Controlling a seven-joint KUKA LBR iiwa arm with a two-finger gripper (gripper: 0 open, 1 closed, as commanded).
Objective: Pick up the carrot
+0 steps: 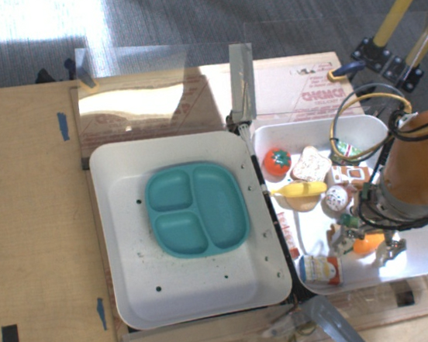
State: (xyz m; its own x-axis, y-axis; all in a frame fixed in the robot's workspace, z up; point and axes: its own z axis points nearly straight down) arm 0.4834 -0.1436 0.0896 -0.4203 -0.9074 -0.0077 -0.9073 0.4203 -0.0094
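Note:
The carrot [367, 244], a small orange toy with a green top, lies in the right bin [425, 260] near its front right. My gripper [363, 243] is low over it, under the arm's orange band [425, 170]. The fingers [389, 250] stand apart on either side of the carrot, which sits between them. The gripper looks open around the carrot. Cables and the wrist hide part of the bin floor behind it.
The right bin also holds a tomato [277, 161], a bread slice [311, 165], a yellow banana-like piece [301, 191], a round white item [335, 200] and a small carton [320, 269]. In the left bin [121, 241] lies a teal divided plate [197, 208].

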